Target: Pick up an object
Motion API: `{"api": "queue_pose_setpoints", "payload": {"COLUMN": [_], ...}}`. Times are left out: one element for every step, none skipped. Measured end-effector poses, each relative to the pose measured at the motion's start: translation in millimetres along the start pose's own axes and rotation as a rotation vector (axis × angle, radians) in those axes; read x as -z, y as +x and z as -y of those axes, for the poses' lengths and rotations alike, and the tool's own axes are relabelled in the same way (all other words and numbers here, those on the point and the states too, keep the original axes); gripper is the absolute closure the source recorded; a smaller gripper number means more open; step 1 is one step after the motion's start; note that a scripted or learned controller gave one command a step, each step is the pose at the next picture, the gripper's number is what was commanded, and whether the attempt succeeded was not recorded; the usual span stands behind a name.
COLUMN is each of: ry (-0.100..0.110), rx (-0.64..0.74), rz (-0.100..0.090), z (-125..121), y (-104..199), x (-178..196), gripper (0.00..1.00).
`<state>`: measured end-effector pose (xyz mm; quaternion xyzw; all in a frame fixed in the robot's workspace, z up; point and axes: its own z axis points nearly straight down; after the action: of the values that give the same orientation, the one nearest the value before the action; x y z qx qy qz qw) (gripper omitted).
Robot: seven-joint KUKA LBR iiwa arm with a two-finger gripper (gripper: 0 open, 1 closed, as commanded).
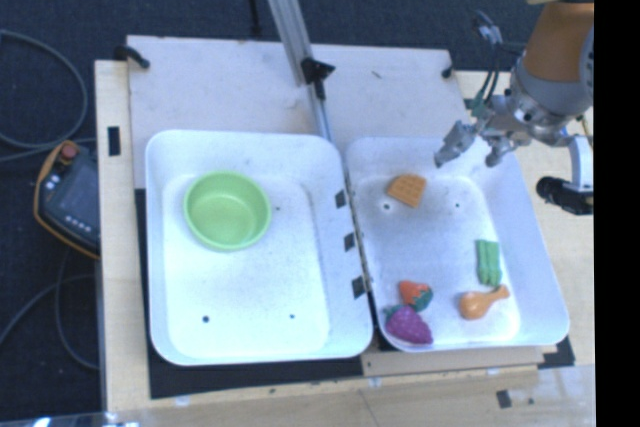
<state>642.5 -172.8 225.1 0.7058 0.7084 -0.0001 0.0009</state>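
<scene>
Jaws (468, 151) of the grey arm hang over the far rim of the right bin (530, 245), their two fingers spread apart with nothing between them. From where I stand I count two white bins side by side on the tabletop (215, 80). One green bowl (227, 209) sits alone in the left bin (250, 315), toward its far left part. Five small toys lie in the right bin: one tan waffle-like piece (406, 189), one green vegetable stick (487, 261), one orange drumstick (481, 301), one small orange and green piece (415, 294) and one purple bunch of grapes (408, 324). Nearest the jaws is the waffle piece, just beside them, a little toward the near side and to the left, not touching either finger. Well apart from the jaws, the other four toys gather along the near side of that bin, with the grapes touching the orange and green piece at the near left corner. One slanted metal rail (285, 0) rises from between the bins. Arm's upper part is cut off at the right side, and the small orange and green piece is too blurred for me to name.
</scene>
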Motion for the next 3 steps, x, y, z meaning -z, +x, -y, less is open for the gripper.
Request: {"api": "queue_pose_setpoints", "payload": {"ry": [0.0, 0.006, 0.006], "rx": [0.0, -0.004, -0.002], "rz": [0.001, 0.0, 0.0], "z": [0, 3, 7], "y": [0, -8, 0], "x": [0, -61, -117], "gripper": [0.0, 0.0, 0.0]}}
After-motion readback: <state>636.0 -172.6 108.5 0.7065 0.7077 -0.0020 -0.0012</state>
